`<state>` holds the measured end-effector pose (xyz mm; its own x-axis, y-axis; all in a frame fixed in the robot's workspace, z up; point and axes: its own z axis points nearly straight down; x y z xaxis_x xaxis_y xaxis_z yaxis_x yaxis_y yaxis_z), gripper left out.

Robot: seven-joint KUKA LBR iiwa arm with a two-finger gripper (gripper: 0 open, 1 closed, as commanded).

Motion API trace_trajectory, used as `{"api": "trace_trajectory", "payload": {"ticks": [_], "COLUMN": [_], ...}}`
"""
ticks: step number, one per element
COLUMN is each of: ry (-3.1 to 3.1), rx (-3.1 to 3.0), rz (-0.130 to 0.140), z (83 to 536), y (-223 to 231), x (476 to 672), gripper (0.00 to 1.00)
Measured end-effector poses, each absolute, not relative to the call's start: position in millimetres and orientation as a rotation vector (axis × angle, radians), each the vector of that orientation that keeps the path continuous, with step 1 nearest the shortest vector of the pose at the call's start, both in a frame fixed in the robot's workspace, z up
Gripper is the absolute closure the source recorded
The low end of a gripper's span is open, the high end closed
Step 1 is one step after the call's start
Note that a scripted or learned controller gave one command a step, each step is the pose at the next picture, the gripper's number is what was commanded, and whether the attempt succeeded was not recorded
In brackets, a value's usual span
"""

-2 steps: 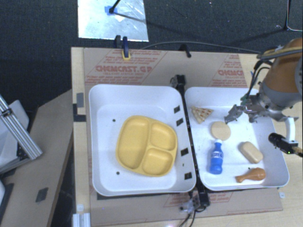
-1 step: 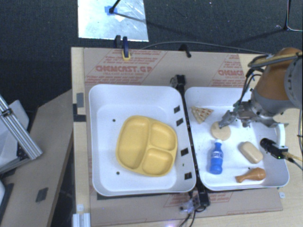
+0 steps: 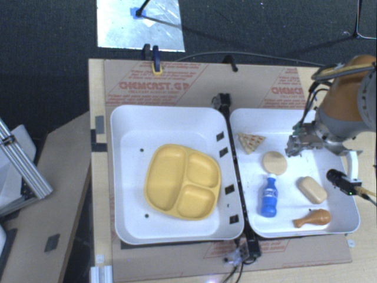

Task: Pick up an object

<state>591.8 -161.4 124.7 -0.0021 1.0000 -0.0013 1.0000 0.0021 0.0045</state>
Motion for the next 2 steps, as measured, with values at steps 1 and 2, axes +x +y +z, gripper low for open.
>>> {"api": "trace_trajectory", "payload": {"ticks": [1,2], "ry": [2.221,2.222], "rx": [2.212,2.21], "rz": [0.007,0.006], "z": [190,238], "y": [-160,-160], "x": [593.1,603.5], "gripper": [1.0,1.0]}}
